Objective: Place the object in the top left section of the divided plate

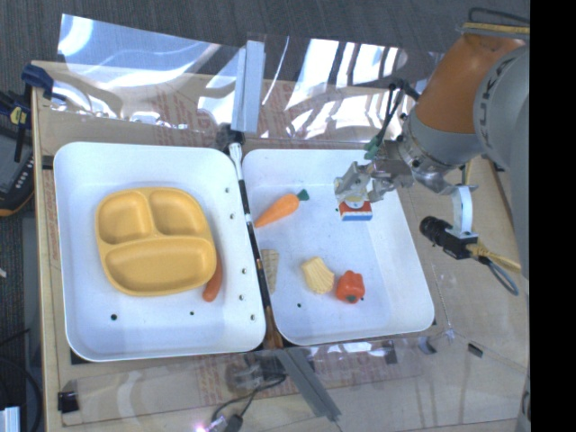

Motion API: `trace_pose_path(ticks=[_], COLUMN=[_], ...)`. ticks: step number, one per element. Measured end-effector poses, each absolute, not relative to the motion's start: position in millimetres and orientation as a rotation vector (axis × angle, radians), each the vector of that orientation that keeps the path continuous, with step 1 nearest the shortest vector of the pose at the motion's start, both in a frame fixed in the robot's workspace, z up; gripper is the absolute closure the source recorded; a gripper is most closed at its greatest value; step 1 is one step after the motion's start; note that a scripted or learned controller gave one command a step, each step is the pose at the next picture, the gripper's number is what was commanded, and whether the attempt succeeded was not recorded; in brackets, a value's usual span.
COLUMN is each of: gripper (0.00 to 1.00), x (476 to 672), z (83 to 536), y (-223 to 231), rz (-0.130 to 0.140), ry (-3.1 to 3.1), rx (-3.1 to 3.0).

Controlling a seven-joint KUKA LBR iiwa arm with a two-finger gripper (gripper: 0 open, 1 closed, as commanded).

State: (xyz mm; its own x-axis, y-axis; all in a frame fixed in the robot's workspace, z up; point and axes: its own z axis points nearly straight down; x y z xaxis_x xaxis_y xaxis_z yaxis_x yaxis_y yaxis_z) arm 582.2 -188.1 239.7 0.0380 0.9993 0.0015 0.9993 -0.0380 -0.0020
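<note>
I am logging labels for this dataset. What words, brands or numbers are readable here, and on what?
"KU": dark letters, cut off, on the grey arm.
Small red, white and blue block under the gripper: any print is too small to read.
Yellow divided plate: no text.

Grey arm (504, 79), orange wrist band (459, 79)

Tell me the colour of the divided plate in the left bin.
Yellow; the divided plate shows plainly in the camera view.

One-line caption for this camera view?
Gripper over a small red-white-blue block in the right bin; yellow divided plate in the left bin.
</note>
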Motion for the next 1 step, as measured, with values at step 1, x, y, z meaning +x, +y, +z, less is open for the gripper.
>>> trace_pose_path(ticks=[1], gripper=[1.0], x=[599.4], z=[256.2], y=[-90.5], rz=[0.001], ry=[-2.336], rx=[-2.099])
